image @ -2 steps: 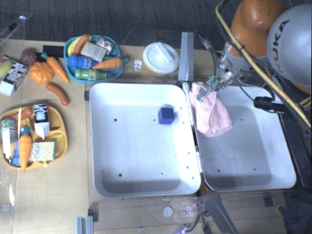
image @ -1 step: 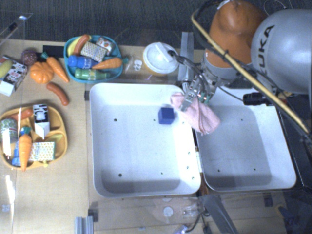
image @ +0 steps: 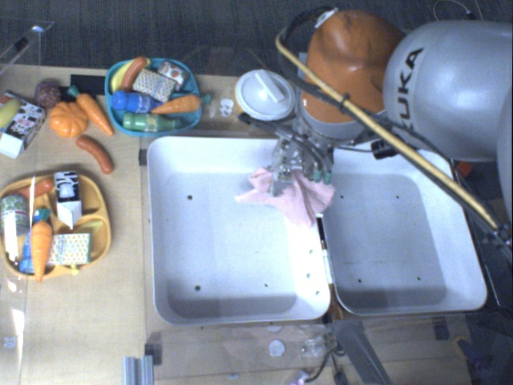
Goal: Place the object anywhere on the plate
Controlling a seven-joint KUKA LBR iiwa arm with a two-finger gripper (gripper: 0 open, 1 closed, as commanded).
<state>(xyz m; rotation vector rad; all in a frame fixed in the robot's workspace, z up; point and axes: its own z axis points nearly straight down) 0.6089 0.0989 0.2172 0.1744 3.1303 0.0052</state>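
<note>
Camera view showed the gripper [image: 282, 169] over the upper right corner of the left bin [image: 172, 215], its fingers closed on a pink cloth [image: 298, 196] that hung from them. The cloth draped toward the rim between the 2 bins. The right bin [image: 409, 247] lay beside it with bare floor, and most of the left bin's floor was bare too. A white round plate [image: 266, 95] sat just beyond the left bin's upper edge.
</note>
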